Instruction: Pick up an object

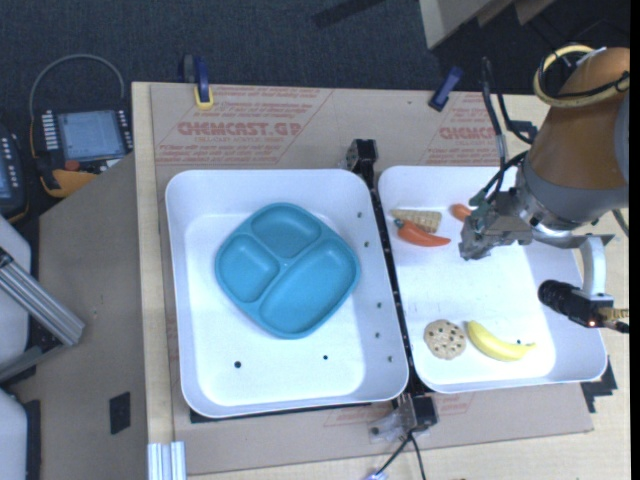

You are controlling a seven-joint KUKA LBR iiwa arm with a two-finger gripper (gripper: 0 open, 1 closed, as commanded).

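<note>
Down at the near rim of the left bin (200, 398) is where my sweep starts, and the big item in that bin is a blue divided plate (288, 268), lying flat and well apart from me. Crossing the seam into the right bin (560, 368), the near end has a cookie (445, 339) with a banana (497, 343) just beside it, neither of them close to my reach at this moment. Up at the far end a wedge of bread (418, 218) lies touching or nearly touching a carrot (422, 235), and a small orange-red piece (459, 211) lies next to them, partly hidden by my wrist. My gripper (474, 245) hangs over bare bin floor just to the right of the carrot; whether it is apart or together I cannot tell from this angle, and nothing shows in it. The risk I judge: I am off to one side of the carrot, so coming straight down means closing on nothing, or nudging the carrot into the bread. That small piece under me could also get knocked aside.
</note>
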